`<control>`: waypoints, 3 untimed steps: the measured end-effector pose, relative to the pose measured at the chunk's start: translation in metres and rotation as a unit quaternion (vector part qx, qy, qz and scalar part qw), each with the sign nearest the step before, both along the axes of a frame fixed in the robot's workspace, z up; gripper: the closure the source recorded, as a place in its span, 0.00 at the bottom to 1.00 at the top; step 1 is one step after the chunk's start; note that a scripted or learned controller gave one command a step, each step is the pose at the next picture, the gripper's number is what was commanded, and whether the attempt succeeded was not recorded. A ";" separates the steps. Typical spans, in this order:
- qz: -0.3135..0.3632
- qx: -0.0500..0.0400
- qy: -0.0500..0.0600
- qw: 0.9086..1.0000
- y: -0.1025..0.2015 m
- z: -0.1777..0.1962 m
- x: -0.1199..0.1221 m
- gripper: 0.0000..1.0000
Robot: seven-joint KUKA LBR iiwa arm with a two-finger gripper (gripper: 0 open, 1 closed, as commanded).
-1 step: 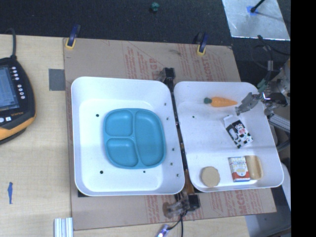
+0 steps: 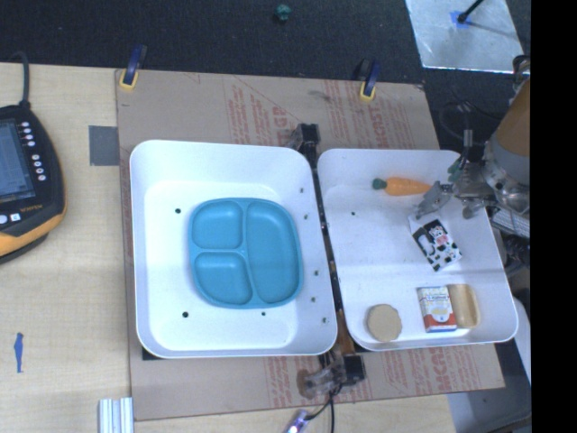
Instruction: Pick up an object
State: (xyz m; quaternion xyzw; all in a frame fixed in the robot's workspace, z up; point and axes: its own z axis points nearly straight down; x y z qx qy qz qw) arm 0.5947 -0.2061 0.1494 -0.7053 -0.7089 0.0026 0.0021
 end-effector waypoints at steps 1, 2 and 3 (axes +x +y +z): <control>0.000 0.000 -0.001 1.000 0.001 -0.038 -0.011 0.00; 0.001 -0.001 0.000 1.000 0.000 -0.027 -0.011 1.00; 0.001 -0.001 -0.005 1.000 0.062 -0.055 -0.043 1.00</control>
